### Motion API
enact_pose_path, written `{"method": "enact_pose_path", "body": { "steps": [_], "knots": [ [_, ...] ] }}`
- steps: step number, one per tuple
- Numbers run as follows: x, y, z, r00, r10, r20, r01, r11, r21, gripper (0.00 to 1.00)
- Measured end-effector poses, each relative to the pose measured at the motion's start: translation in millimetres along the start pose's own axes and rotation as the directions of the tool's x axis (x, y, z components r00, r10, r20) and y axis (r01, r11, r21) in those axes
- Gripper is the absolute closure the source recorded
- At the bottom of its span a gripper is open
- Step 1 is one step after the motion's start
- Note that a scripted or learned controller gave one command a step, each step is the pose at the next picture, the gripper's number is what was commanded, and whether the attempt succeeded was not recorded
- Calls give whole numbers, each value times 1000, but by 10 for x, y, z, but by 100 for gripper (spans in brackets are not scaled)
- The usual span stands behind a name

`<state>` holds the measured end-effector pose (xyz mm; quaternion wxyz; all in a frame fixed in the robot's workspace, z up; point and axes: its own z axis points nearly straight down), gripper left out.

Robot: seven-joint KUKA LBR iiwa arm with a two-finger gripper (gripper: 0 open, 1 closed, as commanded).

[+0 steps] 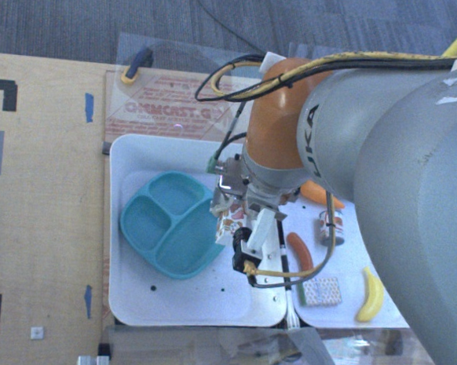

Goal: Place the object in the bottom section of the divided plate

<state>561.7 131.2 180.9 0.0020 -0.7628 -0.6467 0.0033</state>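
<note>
End effector point(227, 217) hovers at the teal divided plate point(166, 224) (left bin point(126, 288)); banana point(371, 295) right.

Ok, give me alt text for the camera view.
A grey arm's gripper hangs beside a teal divided plate in the left white bin. The right bin holds a banana, a sausage and a sponge.

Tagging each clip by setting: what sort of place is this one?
Most likely a robotics lab bench, not a home kitchen. A grey and orange industrial arm reaches over two white bins holding a teal divided plate and toy food such as a banana; blue tape marks the board.
</note>
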Motion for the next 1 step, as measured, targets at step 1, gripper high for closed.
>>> {"method": "enact_pose_path", "body": {
  "steps": [1],
  "knots": [
    [-5, 4, -3, 1000, 1, 0, -1, 1000, -1, 0]
  ]
}}
